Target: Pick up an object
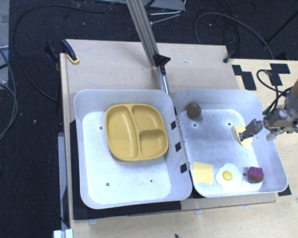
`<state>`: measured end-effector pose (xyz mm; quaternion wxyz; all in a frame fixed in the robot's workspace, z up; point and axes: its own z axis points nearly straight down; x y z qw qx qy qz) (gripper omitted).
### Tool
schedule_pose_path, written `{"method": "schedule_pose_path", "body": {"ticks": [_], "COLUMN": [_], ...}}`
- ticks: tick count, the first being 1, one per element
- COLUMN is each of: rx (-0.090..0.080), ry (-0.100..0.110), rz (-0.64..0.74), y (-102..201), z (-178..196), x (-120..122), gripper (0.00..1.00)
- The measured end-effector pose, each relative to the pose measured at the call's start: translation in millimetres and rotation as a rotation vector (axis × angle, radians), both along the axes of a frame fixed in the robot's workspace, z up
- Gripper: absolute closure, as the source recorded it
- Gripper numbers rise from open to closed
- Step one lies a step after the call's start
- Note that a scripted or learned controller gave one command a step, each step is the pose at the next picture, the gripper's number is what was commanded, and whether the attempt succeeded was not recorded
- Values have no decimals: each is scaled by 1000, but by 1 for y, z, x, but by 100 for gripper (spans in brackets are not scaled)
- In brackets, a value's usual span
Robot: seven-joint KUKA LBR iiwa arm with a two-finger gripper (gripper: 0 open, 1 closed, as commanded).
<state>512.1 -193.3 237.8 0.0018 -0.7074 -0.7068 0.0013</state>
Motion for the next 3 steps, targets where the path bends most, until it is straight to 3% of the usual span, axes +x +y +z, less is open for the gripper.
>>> {"method": "schedule_pose_path", "body": {"ticks": [2,3], "rx": [1,-1], "ry": [1,-5], "rz": [2,1], "y": [1,0], "z": [-101,-87], "x": [4,5], "gripper": [0,100]}}
